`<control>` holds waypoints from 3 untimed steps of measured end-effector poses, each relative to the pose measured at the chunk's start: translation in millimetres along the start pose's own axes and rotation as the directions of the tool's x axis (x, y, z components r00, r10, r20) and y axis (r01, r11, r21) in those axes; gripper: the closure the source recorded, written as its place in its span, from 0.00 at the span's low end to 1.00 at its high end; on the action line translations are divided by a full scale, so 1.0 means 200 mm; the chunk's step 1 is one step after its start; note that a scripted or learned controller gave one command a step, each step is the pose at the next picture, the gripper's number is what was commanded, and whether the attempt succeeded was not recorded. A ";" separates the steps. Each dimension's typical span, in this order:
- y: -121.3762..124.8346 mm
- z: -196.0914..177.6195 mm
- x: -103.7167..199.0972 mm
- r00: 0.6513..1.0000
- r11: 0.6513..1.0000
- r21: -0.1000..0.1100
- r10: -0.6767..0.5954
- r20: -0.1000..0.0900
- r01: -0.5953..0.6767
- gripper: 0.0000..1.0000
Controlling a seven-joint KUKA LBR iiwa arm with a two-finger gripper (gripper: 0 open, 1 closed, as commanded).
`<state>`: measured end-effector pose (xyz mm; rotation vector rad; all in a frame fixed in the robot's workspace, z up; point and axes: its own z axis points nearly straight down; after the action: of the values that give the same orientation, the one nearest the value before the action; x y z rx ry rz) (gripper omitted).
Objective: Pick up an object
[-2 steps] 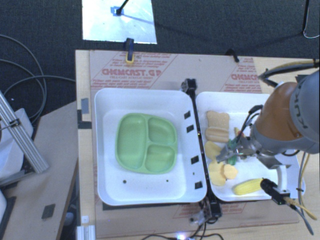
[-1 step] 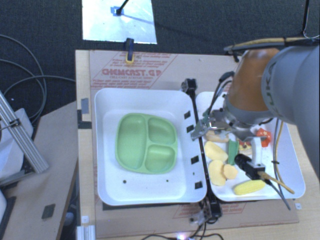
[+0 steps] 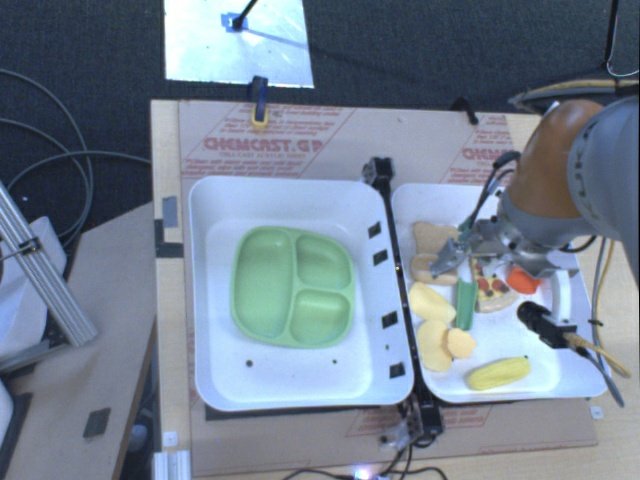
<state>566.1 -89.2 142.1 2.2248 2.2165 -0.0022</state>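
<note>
The right white bin (image 3: 570,383) holds several toy foods. Among them are a tan bread piece (image 3: 430,235), a green stick (image 3: 465,304), a pizza slice (image 3: 491,292) and an orange-red piece (image 3: 523,281). There are also pale yellow slices (image 3: 431,304) and a yellow banana-like piece (image 3: 497,372). My gripper (image 3: 450,259) hangs low over the bin's upper middle, just above a smaller tan piece (image 3: 424,269) and the top end of the green stick. I see nothing held in it.
The left white bin (image 3: 215,368) holds a light green divided plate (image 3: 293,286). A black-clipped divider (image 3: 392,268) runs between the bins. The grey arm with its orange band (image 3: 550,168) reaches in from the right over the right bin's far corner.
</note>
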 end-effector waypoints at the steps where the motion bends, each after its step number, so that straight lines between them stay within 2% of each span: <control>1: 0.04 0.23 -0.21 1.000 1.000 -0.001 -0.010 -0.002 0.010 0.00; 2: -0.01 0.25 -0.18 1.000 0.999 -0.031 -0.005 0.015 0.005 0.00; 3: -0.24 0.24 -0.01 1.000 0.999 -0.042 -0.005 0.016 0.006 0.00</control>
<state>517.6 -91.2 93.5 2.1895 2.1929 0.0261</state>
